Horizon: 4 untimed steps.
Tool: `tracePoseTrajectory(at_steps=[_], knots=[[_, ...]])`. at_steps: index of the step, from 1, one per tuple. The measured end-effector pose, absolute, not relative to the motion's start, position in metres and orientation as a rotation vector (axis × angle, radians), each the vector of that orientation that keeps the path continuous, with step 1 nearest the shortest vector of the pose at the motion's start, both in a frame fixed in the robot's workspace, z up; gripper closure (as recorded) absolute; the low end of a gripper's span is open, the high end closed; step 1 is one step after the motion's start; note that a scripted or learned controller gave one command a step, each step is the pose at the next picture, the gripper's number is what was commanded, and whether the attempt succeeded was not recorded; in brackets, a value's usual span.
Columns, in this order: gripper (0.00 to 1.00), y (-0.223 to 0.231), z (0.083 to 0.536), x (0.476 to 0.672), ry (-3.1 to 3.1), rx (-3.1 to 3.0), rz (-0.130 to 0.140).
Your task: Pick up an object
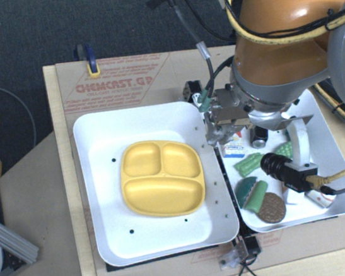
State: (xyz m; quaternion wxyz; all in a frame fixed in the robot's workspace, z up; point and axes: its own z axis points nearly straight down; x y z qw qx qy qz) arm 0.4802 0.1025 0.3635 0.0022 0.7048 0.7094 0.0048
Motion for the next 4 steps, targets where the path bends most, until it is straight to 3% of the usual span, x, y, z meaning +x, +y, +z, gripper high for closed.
tracePoseTrajectory(at_steps=[1,2,3,4], knots=[[1.0,0.1,0.37,0.48,2.222,2.218,0.004],[1.0,0.081,0.261,0.559,2.219,2.228,-0.012],[1.0,0.084,0.218,0.502,2.225,2.229,-0.013],[1.0,0.104,0.257,0.479,2.224,2.218,0.005]])
